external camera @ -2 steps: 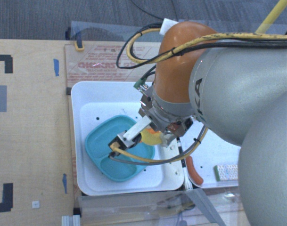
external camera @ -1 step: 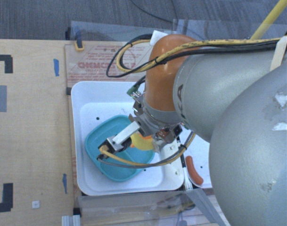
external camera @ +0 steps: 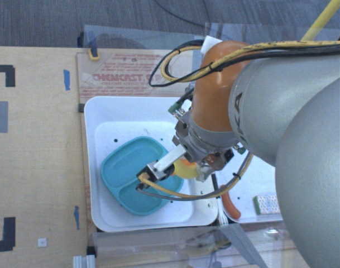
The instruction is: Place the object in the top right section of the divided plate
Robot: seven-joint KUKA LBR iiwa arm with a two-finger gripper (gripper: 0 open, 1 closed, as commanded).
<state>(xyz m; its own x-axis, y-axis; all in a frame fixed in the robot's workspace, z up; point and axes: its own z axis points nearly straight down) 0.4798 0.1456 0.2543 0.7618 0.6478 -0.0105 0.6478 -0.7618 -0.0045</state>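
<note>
Wooden bench (external camera: pixel 36 166), white bin (external camera: pixel 97 121) holding teal divided plate (external camera: pixel 128 172); pincer (external camera: pixel 144 180) state unclear.

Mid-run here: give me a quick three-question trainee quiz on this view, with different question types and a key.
1. True or false: the teal divided plate lies in the left white bin.
2. Which thing lies in the right bin? A) the orange sausage-like item B) a blue mug C) a metal spoon
3. Fill in: the gripper hovers over the plate's ____ edge in this view.

Key: 1 true. 2 A; a small green-patterned block lies beside it. 3 right. A yellow object shows just under the wrist, and whether it is gripped cannot be told.
</note>
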